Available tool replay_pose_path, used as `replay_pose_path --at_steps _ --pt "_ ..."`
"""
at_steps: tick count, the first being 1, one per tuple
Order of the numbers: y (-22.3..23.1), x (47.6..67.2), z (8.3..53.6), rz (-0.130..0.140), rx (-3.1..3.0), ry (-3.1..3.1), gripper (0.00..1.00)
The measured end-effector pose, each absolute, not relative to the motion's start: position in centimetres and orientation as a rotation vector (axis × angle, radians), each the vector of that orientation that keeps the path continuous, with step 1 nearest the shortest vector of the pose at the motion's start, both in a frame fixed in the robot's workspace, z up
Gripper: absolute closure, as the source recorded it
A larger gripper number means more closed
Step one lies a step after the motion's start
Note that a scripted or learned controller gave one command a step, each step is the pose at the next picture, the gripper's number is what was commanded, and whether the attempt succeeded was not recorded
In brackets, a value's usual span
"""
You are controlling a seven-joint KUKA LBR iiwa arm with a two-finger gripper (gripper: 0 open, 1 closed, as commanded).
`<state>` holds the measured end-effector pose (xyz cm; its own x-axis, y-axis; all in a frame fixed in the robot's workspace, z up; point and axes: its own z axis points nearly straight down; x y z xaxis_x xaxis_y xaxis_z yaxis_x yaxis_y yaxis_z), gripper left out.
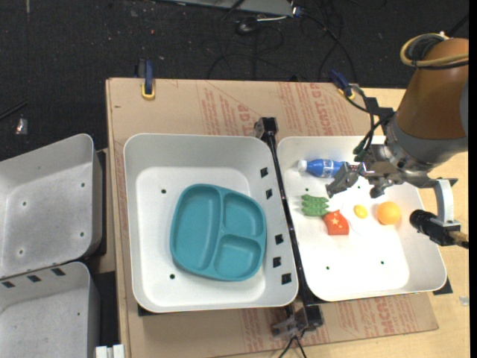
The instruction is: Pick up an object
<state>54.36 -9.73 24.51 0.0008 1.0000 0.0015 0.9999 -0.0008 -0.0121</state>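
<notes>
Orange ball [388, 213] in right bin [373, 278]: light, smooth, rolls; pinch across middle. Gripper [363, 181] hovers beside it, jaws spread, holding nothing.

The arm [436, 103] runs off the right edge, so only its orange band and wrist are there to see. The gripper [363, 180] is a dark tangle above the right bin [358, 274], too murky to read. The blue bottle [322, 168] has its right end tucked under that gripper. The green thing [314, 204] and the tiny yellow piece [361, 212] are too small to name. The grey trays [45, 200] at left are cut by the frame's edge.
</notes>
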Motion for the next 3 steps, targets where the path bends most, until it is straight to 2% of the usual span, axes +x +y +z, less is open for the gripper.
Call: replay_pose_path --at_steps 1,2,3 --pt "-9.7 54.6 25.1 0.001 -2.220 -2.222 0.00" --pt "-9.6 53.9 18.8 0.007 -2.219 -2.216 0.00" --pt "-9.3 54.3 14.4 0.004 -2.220 -2.217 0.00"
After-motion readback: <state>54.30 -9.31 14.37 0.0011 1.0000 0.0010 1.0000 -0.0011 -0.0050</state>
